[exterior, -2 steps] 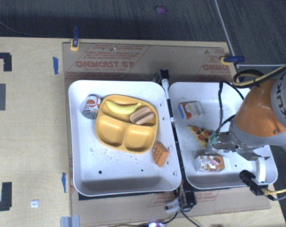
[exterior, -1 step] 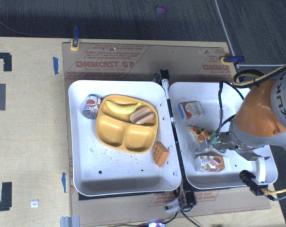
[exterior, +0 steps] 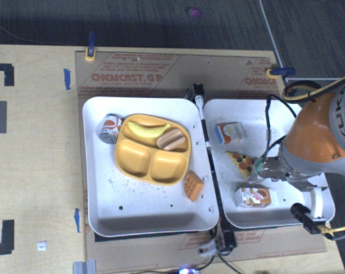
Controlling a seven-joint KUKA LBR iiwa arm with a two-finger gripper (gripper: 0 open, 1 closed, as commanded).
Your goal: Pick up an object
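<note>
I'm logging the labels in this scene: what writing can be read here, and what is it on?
"CHEMCAST GP", red print on the brown board behind the bins.
More red print on the board's right corner: too blurred.
Small carton, packet and can: printed, but unreadable.

Two white bins (exterior: 98,153), one yellow tray (exterior: 139,163), one can (exterior: 109,129), two cartons (exterior: 229,132)
</note>
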